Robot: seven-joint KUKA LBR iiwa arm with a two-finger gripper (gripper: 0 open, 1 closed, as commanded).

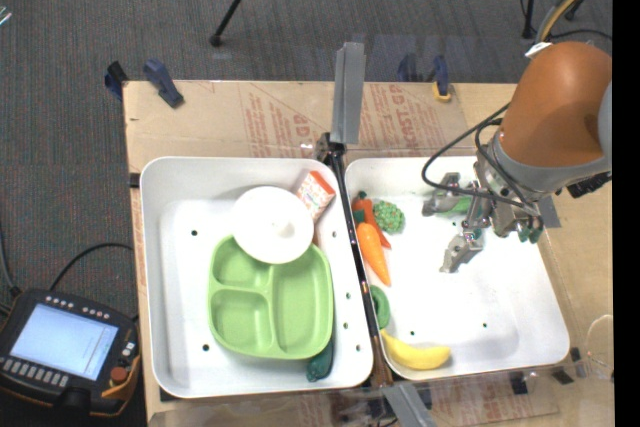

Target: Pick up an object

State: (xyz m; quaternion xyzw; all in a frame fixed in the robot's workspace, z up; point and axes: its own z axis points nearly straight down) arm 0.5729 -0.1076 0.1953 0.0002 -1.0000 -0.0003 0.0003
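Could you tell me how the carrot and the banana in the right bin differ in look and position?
The carrot is orange and straight, lying along the bin's left wall; the banana is yellow and curved, lying along the near wall. The carrot sits beside the broccoli; the banana lies nearer the front corner. Both share the right bin.

I've got one fixed cam above the bench (230,120), angled down toward me, mid-range. Both white bins fit in frame: left bin (165,215), right bin (520,315). Arm (555,110) enters from frame right; carpet floor along the top.
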